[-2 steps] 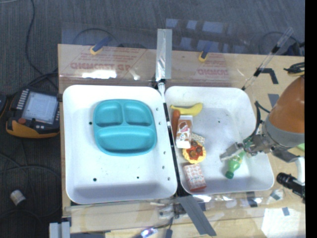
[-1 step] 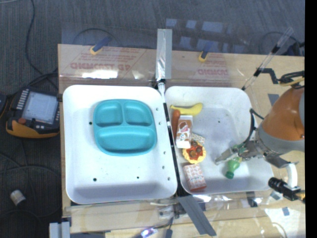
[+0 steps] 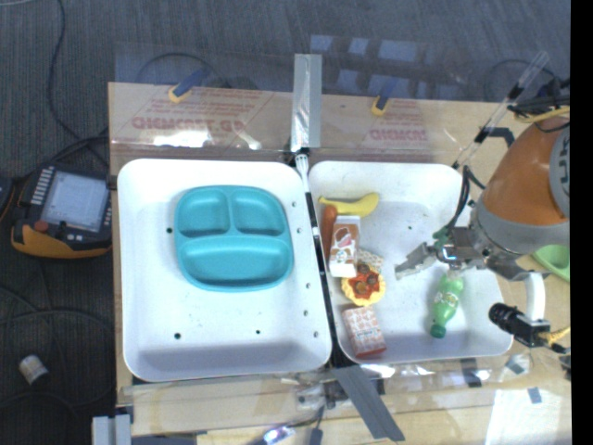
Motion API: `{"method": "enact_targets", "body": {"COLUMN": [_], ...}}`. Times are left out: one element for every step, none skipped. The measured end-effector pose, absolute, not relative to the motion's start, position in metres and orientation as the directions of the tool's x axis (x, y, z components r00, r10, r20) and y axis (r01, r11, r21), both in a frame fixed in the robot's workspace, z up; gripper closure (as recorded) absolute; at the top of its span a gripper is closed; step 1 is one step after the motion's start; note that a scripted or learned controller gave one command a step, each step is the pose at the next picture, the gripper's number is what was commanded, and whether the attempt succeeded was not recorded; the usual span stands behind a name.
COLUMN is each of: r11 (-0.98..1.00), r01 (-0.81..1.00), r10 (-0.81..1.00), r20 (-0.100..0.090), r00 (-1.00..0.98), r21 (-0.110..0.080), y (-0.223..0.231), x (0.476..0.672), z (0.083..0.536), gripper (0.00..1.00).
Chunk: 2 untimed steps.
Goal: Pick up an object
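Green plastic bottle [image 3: 445, 305] lies in right white bin [image 3: 408, 182], long axis near-vertical in view, cap toward top. Jaws [image 3: 435, 256] just above it, state unclear.

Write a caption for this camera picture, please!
Robot hand hovers over a green bottle beside toy food.

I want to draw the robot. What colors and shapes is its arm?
The arm is fat and rounded with a big orange band and a grey part beside it. Thin black cables loop around it. Its tool is small, made of grey metal, with a bit of green near where it joins.
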<state>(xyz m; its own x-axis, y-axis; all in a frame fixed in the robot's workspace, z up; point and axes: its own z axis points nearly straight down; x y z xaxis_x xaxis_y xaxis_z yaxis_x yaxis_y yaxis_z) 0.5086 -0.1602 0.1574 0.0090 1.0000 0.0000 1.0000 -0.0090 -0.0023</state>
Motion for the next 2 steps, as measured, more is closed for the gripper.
{"method": "enact_targets", "body": {"r11": [-0.136, -0.29], "r01": [0.991, 0.957], "r10": [0.991, 0.957], "r20": [0.008, 0.002], "r00": [0.136, 0.29], "r21": [0.009, -0.003], "y": [-0.2, -0.203], "x": [0.491, 0.487], "z": [0.091, 0.108], "gripper": [0.0, 0.0]}}
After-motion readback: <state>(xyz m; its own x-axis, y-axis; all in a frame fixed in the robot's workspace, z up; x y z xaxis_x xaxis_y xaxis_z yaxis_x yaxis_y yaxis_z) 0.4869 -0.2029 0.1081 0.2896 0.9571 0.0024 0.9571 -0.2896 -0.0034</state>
